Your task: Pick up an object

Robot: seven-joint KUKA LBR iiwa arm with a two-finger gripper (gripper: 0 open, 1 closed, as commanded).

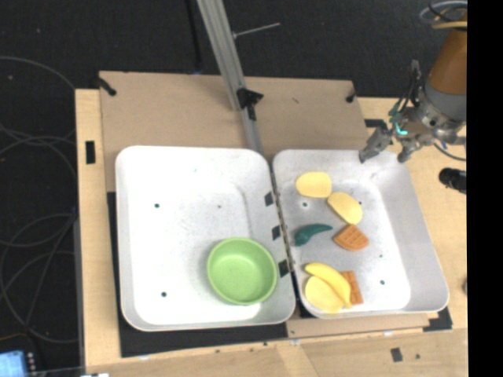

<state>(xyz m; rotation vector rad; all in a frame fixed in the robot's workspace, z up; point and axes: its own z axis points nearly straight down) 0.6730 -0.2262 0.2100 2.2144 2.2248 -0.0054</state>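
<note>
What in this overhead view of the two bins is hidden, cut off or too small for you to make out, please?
- Arm, camera view: cut off by the right edge above the orange band.
- Pincer, camera view: open, with nothing between its fingers; small and dark, so the pads' detail is lost.
- Orange piece, camera view: partly hidden under the yellow piece in the right bin.
- Teal item: too small to identify.
</note>
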